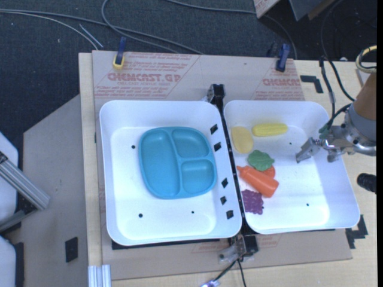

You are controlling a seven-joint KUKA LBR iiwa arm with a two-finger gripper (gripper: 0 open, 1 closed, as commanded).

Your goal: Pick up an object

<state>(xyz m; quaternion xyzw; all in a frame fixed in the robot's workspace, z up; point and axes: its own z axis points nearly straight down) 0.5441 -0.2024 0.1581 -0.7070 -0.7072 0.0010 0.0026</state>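
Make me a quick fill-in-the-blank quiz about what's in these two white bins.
1. The blue divided plate lies in the ____ bin.
2. The toy corn is coloured ____.
3. The orange carrot lies between the green leafy piece and the ____ grapes.
4. The gripper is over the ____ bin.

Missing words: left; yellow; purple; right

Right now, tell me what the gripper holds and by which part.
Nothing. The gripper hangs over bare floor in the right bin, apart from the toy food.
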